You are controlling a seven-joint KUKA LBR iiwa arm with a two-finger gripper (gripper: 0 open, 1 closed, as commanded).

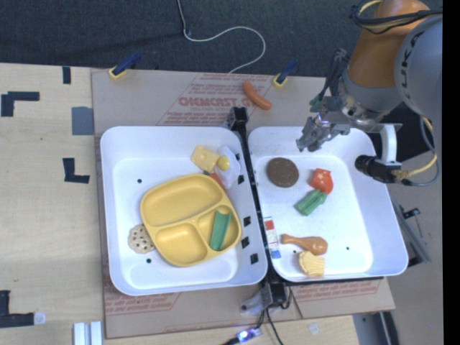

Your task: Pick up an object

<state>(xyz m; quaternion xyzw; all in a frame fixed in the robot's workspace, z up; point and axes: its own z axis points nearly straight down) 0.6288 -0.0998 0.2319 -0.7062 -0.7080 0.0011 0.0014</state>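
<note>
My gripper [310, 141] hangs over the far edge of the right bin [374, 214], up and to the right of a brown round patty [282, 172]. A red pepper [321, 180] and a green vegetable [310, 203] lie in the middle of that bin. Near its front edge rest a chicken drumstick [306, 244] and a yellow ridged chip [312, 265]. Nothing shows between the fingers.
The left bin [118, 192] holds a yellow divided plate [185, 218] with a green pickle [220, 228] in it, a cookie [140, 239] and a yellow-white toy [212, 160]. A hot dog [257, 95] lies on the cardboard behind the bins. A cable loops at the back.
</note>
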